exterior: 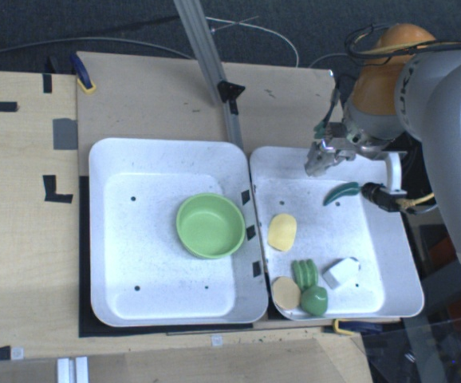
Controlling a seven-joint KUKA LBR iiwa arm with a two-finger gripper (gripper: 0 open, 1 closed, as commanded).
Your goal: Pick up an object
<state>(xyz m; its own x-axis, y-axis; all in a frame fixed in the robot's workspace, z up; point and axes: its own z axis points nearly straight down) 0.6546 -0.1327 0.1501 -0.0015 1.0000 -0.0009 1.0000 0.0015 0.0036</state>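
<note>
A grey arm's gripper [320, 164] hangs over the far edge of the right bin [390, 254]; whether its jaws are apart or together cannot be told. Below lie a green curved piece [341, 192], a yellow lump [282, 232] and green toys [308, 286]. A green bowl [210, 226] sits in the left bin [127, 238] on the worktop.

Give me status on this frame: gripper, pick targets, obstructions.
Gripper over right bin's far edge, holding nothing seen. Yellow piece, green items, white block untouched near front. Green curved piece closest. Nothing in the way.
</note>
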